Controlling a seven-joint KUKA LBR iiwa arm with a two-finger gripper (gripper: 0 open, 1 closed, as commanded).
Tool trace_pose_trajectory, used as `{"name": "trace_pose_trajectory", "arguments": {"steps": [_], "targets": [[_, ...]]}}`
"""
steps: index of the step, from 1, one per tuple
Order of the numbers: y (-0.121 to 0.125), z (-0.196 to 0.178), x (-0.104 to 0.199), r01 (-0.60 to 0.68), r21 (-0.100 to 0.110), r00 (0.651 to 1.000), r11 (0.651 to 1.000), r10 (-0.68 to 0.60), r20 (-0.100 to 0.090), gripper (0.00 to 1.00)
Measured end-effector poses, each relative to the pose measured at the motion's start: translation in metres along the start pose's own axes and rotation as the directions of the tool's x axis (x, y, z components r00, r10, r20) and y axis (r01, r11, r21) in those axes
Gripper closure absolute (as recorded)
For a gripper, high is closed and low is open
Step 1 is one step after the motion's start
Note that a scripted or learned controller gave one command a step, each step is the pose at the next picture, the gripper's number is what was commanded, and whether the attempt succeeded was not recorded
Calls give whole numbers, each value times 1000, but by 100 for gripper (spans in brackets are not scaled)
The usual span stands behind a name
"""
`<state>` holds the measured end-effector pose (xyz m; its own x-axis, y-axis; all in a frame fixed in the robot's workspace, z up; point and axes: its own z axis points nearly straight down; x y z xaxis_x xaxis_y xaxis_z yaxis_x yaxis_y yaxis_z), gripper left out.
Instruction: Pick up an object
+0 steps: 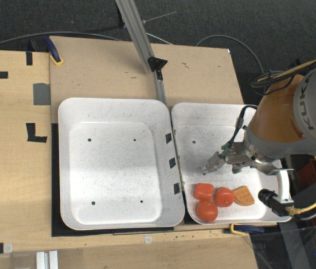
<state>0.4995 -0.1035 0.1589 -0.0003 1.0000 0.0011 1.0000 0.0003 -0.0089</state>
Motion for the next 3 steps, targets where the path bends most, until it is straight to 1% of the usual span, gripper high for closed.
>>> {"name": "trace_pose_trajectory", "arguments": {"steps": [1, 2, 3], "targets": [[2, 64, 2, 0, 1, 1000, 1000, 0, -1, 0], [2, 70, 2, 0, -7, 1000, 1000, 0, 1, 0], [1, 60, 3, 1, -6, 1000, 1000, -1, 0, 100]]}}
